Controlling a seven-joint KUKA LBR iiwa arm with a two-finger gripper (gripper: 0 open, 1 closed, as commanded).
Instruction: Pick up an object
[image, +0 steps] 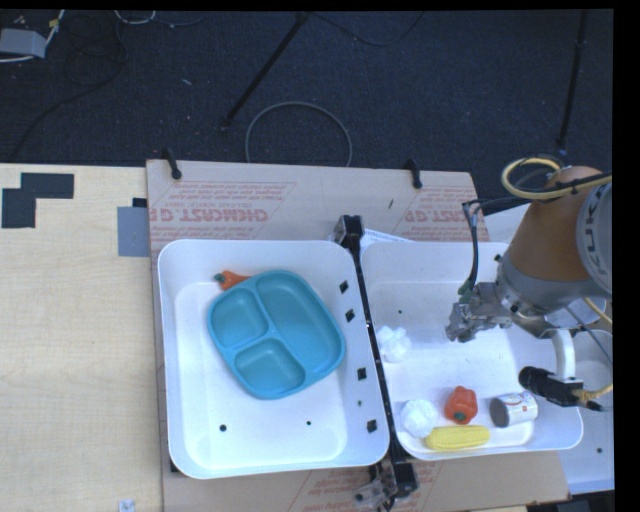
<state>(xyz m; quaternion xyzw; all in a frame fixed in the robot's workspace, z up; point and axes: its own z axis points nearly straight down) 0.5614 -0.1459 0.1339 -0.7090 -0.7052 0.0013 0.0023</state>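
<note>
**A:** We see the arm (560, 250) reaching in from the right, its gripper (468, 322) hanging over the middle of the right bin (420, 268). Can we tell how it stands?

**B:** We cannot tell whether it is spread or closed. At this slant it reads as one dark grey cluster.

**A:** And the things it could pick?

**B:** We count five in that bin. A crumpled white piece (393, 343) lies by the divider, to the left of the gripper and apart from it. Along the near wall we see a second white lump (418, 412), a red-orange pepper (461, 403) just beside it, a yellow corn cob (458, 437) lying flat below both, and a small white can (515, 408) on its side to the right. The gripper is well apart from that row.

**A:** The left bin (190, 420)?

**B:** We find a blue divided plate (275, 335) lying flat in it, with a small orange item (230, 279) at the plate's far left edge, partly hidden, so we cannot name it.
</note>
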